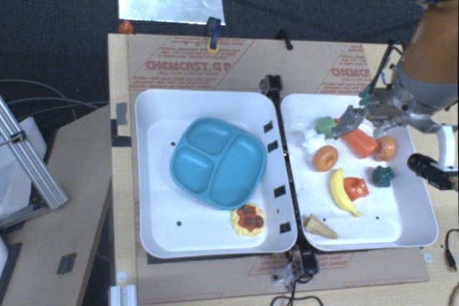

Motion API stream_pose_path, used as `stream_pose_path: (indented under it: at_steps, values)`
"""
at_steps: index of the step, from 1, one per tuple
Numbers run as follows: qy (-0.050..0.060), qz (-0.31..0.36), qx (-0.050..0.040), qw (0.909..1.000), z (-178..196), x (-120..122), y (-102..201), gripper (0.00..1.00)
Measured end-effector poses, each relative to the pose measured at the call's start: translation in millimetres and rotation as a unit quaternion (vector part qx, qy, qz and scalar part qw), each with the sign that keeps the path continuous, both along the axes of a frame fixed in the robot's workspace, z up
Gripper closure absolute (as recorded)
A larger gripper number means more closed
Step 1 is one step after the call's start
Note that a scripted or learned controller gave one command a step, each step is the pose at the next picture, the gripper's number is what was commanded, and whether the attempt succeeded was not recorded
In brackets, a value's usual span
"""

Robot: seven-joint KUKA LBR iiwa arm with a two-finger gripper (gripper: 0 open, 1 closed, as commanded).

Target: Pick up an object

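Observation:
My gripper [361,131] hangs over the back of the right bin [412,226], open, its fingers spread on either side of a red-orange toy [362,145] just below. Nothing is held between them. Close around lie a green toy [326,125], a white piece [313,142], an orange round toy [325,158] and a peach ball [386,148]. Nearer the front are a banana [342,192], a small red toy [356,188], a dark green piece [382,175] and a tan cone [320,227].
The left bin [154,125] holds a blue divided plate [217,161] and a red-and-yellow toy [248,220] at its front. A black divider [281,154] runs between the bins. The arm's grey body [430,61] fills the upper right.

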State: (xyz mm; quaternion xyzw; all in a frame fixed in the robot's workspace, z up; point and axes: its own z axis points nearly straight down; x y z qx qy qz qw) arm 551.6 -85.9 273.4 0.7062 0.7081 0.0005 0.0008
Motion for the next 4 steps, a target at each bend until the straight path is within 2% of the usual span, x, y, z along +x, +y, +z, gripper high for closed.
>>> stream_pose_path:
  at_steps: [1,2,3,4]
  values:
    - [-0.002,0.002,-0.0004,1.0000,-34,58,8,0.00]
    - [0.004,-0.003,0.0004,1.0000,-82,2,-31,0.00]
    - [-0.003,0.003,0.0003,1.0000,-48,59,41,0.00]
    - [0.004,-0.003,-0.0002,1.0000,-126,35,-6,0.00]
